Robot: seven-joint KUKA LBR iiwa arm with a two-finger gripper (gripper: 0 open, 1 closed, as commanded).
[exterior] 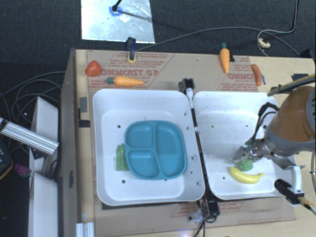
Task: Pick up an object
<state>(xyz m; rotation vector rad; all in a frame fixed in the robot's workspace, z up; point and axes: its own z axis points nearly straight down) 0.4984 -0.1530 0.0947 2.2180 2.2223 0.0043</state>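
the gripper [245, 157] is down in the right bin [217, 107], right over a green object [246, 165]; i cannot tell its state. just beside that lies a banana [246, 176]. nothing looks lifted yet.

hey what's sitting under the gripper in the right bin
A small green object lies directly beneath the gripper, with a yellow banana just in front of it on the right bin floor. The gripper covers the green object's top, so its full shape is hidden.
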